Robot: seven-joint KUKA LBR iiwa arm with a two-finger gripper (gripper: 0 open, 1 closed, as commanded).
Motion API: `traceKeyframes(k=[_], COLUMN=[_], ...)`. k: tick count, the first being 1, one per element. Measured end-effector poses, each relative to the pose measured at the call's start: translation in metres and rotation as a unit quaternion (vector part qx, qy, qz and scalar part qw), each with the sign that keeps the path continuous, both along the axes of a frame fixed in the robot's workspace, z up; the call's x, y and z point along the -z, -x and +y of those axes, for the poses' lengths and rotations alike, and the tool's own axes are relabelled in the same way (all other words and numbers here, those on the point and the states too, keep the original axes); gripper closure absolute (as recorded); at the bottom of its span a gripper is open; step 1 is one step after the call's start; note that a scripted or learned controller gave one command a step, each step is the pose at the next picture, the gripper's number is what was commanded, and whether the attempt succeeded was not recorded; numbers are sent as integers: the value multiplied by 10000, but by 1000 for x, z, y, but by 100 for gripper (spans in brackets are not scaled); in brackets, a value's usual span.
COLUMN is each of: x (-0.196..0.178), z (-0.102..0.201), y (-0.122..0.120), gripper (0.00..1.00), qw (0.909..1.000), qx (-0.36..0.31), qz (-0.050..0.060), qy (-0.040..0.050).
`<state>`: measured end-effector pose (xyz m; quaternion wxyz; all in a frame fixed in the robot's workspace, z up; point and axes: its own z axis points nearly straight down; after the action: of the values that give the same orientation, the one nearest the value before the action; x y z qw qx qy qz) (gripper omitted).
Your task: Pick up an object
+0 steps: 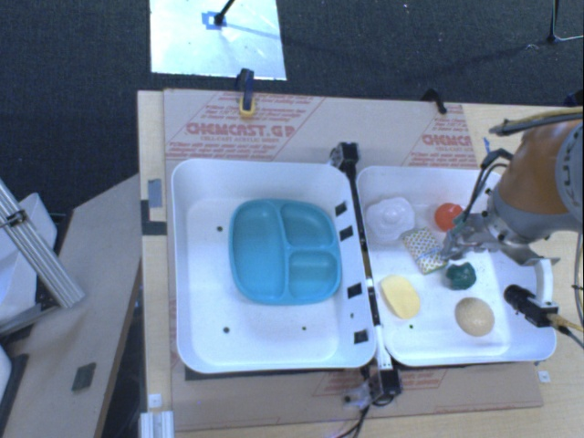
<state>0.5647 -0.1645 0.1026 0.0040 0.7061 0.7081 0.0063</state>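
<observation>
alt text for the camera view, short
The gripper is low in the right bin, over a patterned pouch, near dark green, red, yellow, tan and clear items. The left bin holds a blue divided tray.

Red printed lettering runs across the protective film of a clear sheet (310, 126) lying under two white bins. At about eleven o'clock from the left bin (196, 245), the lettering reads "CHEMCAST GP", with a smaller line beneath it too fine to make out. At about twelve o'clock from the right bin (529, 340), the same red print repeats, partly cut off, reading roughly "CHEMCAS". Fainter red print along the sheet's lower edge is illegible.
</observation>
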Motion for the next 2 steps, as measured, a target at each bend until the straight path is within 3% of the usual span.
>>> traceKeyframes(k=[2], x=[-118], z=[-4], y=[0], gripper=[100], qw=[10000], qx=[-8], qz=[40], qy=[26])
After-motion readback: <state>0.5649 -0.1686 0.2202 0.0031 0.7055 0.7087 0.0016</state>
